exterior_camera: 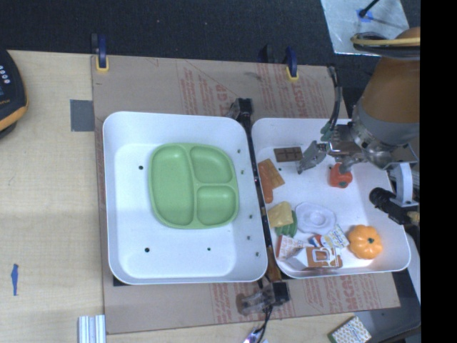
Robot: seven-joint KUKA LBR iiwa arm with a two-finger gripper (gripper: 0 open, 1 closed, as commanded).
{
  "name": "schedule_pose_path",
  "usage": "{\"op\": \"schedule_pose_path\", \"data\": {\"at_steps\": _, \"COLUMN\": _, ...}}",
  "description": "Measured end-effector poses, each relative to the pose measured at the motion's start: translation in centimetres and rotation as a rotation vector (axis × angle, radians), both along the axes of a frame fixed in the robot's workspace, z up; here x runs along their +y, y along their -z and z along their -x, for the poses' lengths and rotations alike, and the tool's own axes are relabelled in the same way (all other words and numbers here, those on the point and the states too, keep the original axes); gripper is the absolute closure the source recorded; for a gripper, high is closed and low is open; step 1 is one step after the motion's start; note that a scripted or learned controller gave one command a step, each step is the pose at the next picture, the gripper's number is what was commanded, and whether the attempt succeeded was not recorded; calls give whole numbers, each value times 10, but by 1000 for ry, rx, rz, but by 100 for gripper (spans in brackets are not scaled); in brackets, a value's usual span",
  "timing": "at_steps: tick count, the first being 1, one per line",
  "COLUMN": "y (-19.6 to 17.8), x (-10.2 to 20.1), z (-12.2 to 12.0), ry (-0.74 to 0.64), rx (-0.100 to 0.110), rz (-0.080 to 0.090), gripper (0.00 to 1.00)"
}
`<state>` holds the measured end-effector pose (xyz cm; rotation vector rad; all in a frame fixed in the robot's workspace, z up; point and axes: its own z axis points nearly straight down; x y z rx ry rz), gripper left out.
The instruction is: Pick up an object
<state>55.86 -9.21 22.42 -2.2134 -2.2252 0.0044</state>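
Gripper [327, 160] down inside the right bin [400, 266], far half, arm coming in from the right. Fingers splayed apart, nothing between them: one grey finger [311, 157] angled left toward the brown chocolate bar [288, 154], the other side over the small red-orange item [340, 176]. Red item just beside the right finger, possibly touching; hard to say at this angle.

Candidates all in the right bin, crowded toward its left wall and near edge:
- orange-brown strip [269, 180] against the left wall, awkward for a finger to get behind
- yellow-green piece [281, 216] near it
- clear round lid [314, 217] mid-bin, flat, likely poor for a pinch
- printed packets [310, 251] at the near edge, flat too
- orange pumpkin [365, 241] near right, rounded, free space around it

Left bin [114, 191] carries just the green divided plate [193, 185]; probably the drop side, not the pick side.

Judgement: pre-grasp stage, nothing lifted yet. Red item the most likely target given the wide stance right above it. Risk: small and rounded, could squirt sideways on closing, or fingers closing on bare bin floor between it and the chocolate bar.
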Motion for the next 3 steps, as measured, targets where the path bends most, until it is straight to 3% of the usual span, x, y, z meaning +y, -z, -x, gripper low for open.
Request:
{"op": "schedule_pose_path", "data": {"at_steps": 1, "y": 30, "x": -106, "z": -34, "ry": 8, "rx": -3, "rz": 5, "gripper": 0}}
{"op": "schedule_pose_path", "data": {"at_steps": 2, "y": 139, "x": -102, "z": -43, "ry": -1, "rx": 9, "rz": -1, "gripper": 0}}
{"op": "schedule_pose_path", "data": {"at_steps": 3, "y": 121, "x": -104, "z": -46, "ry": -2, "rx": 0, "rz": 2, "gripper": 100}}
